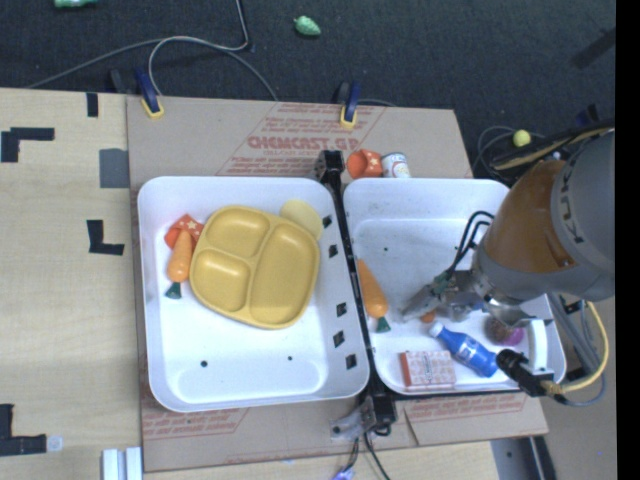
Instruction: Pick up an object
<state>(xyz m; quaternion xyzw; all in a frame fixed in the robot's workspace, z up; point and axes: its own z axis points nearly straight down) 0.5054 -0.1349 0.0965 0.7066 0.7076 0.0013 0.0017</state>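
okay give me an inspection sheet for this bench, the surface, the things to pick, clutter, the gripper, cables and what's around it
Surface: cardboard sheet held by two clamps, bearing the left bin and right bin.
Job's things: left bin holds a yellow divided tray and a carrot; right bin holds a blue bottle, a red-and-white packet and an orange piece at its left wall.
Clutter: small items behind the bins.
Grippers: gripper low in the right bin, nothing seen between its fingers.
Cables: white cable on the floor; cables at right.
Surroundings: dark carpet with two green objects.
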